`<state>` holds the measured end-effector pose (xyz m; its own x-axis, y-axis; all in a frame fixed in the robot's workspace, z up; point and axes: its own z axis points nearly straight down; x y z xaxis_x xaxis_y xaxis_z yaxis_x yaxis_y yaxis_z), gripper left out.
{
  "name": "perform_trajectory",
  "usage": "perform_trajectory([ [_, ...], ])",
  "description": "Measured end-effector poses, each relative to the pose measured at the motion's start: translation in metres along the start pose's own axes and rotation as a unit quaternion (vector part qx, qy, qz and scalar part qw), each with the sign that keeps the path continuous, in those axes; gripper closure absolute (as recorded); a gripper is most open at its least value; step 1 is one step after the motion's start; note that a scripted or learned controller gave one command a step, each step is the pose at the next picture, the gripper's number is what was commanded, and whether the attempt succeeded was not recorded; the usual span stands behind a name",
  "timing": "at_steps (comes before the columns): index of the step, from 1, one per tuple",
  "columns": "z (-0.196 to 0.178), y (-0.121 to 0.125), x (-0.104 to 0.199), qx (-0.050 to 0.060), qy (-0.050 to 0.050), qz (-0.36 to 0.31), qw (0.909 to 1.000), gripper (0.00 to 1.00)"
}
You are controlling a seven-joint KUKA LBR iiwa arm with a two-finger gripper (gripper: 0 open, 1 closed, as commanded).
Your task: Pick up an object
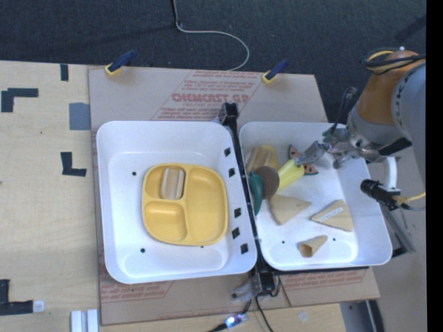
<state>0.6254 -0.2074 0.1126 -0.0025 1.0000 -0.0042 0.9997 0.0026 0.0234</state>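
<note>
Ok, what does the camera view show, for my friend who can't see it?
A robot arm's end effector hangs over the right white bin, which holds toy food pieces. The left white bin holds a yellow divided plate with a small tan piece in one compartment.
</note>
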Motion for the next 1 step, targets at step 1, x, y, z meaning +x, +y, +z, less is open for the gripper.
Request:
perform_trajectory([
  [1, -0.0086, 0.0001, 0.0001, 0.001, 0.0, 0.0, 1.0, 1.0],
])
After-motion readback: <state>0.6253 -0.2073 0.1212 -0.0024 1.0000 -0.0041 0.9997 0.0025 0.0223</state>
